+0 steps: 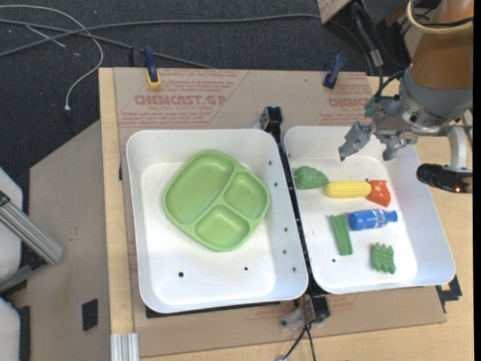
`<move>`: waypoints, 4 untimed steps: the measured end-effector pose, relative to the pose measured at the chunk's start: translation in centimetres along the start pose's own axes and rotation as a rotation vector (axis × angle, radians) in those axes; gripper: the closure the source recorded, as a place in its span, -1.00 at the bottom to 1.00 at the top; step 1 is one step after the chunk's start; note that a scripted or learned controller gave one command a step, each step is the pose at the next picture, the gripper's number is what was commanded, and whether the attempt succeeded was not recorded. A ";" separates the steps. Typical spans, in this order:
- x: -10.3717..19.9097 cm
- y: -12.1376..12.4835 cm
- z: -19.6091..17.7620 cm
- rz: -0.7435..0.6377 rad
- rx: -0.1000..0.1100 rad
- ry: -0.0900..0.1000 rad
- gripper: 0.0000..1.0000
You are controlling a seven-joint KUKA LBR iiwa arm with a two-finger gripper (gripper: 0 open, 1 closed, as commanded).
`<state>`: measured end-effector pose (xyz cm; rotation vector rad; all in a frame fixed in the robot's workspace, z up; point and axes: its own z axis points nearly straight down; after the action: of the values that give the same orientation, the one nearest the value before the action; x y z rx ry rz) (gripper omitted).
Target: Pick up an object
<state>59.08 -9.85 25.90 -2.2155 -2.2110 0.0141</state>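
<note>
Nearest the camera, at the front of the right bin [432,269], lies a small spiky green toy [382,259], and just behind it to the left a green stick [342,235]. Beside the stick rests a blue bottle [371,219] on its side. Further back, a yellow corn cob [348,190] lies crosswise, its right end touching an orange-red piece [379,192], with a leafy green lump [310,177] near its left end. Any of these would serve as the thing to pick up.

The left bin [143,194] holds a green divided plate [216,199], which looks too flat and broad for an easy grab.

Beyond the toys, the pincer [370,146] hangs over the back of the right bin with its fingers [350,142] spread apart and nothing between them.

The corn cob sits closest beneath it and looks like the likeliest target. To do this well, the arm should probably drop straight down with the fingers straddling the cob across its narrow width, near the middle and away from the orange-red piece, so that closing does not nudge that neighbour or roll the cob aside. Going low enough to grip below the widest part would likely help.

The table [188,89] extends behind both bins.
</note>
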 end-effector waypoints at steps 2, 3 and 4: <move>0.1 1.3 4.6 -0.002 -0.009 -0.001 -1.00; -0.3 0.4 9.7 -0.001 -0.011 -0.001 -1.00; 0.7 0.5 15.1 -0.003 -0.012 -0.001 -1.00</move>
<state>59.37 -9.12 10.84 -2.2188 -2.2207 0.0021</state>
